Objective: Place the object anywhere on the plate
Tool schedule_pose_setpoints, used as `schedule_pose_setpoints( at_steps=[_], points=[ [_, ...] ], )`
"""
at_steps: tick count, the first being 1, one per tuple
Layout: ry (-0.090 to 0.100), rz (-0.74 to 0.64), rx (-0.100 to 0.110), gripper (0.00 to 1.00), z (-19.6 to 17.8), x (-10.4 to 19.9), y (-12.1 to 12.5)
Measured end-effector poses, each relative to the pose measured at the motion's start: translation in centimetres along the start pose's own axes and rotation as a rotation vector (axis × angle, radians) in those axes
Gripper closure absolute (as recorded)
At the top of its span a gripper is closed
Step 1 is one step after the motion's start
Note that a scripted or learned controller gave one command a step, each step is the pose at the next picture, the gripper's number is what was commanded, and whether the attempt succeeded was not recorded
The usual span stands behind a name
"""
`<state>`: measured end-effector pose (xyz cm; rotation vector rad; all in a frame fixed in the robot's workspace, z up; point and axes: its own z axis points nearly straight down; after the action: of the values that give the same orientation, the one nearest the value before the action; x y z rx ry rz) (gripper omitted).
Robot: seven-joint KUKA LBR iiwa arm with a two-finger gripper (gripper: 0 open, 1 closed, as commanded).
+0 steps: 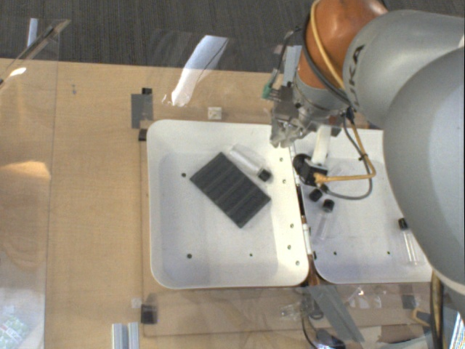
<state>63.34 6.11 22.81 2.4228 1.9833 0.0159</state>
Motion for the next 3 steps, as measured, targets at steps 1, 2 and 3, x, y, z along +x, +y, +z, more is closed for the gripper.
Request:
schedule_pose_setpoints(
  at_steps=[1,2,3],
  points=[
    [0.0,0.0,0.0,0.0,0.0,0.0,0.0],
    [-0.003,0.292,0.014,0.0,4.5,10.1,-0.1],
    [-0.003,0.282,0.011,1.0,3.4,10.3,-0.1]
  ],
)
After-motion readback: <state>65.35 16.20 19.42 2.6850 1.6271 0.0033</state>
